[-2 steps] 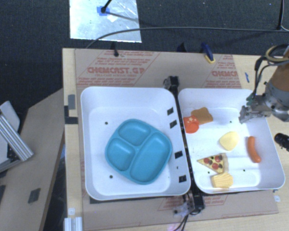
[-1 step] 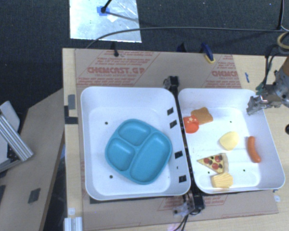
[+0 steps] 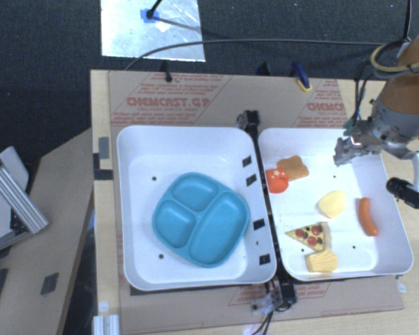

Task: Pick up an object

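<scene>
The right bin (image 3: 384,264) holds several toy foods: a brown bread piece (image 3: 293,167), a red tomato (image 3: 277,181), a pale yellow round piece (image 3: 332,204), an orange sausage (image 3: 366,216), a pizza slice (image 3: 311,235) and a yellow ridged chip (image 3: 322,262). My gripper (image 3: 349,149) hangs over the bin's far right part, right of the bread piece and above the yellow round piece. Nothing shows between its fingers.
The left bin (image 3: 136,187) holds a blue divided plate (image 3: 200,218). Black clips (image 3: 255,183) run along the seam between the bins. A cable crosses the back of the bench, and a metal frame (image 3: 14,201) stands at the far left.
</scene>
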Robot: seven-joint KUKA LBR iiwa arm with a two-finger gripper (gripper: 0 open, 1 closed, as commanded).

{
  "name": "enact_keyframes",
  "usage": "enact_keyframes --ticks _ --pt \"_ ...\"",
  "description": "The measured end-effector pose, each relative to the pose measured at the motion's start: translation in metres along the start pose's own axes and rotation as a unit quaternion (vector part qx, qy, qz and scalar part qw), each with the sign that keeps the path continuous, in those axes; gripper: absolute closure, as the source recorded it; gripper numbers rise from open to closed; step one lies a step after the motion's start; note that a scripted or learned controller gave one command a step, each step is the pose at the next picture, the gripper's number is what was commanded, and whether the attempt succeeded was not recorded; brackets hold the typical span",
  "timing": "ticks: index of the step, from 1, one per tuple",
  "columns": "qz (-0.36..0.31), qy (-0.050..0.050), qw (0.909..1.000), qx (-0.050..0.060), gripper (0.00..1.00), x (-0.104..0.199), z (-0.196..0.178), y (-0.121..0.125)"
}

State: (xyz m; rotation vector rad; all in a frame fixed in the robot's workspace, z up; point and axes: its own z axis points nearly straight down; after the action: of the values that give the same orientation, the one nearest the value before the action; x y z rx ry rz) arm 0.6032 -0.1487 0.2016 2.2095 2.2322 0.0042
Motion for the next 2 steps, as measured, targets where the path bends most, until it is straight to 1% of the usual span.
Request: enact_keyframes --ticks 1,2 --pt "0.0 0.0 1.0 0.001 1.0 0.044 0.0 0.0" --pt "0.0 0.0 1.0 0.002 1.0 0.098 0.006 -0.009"
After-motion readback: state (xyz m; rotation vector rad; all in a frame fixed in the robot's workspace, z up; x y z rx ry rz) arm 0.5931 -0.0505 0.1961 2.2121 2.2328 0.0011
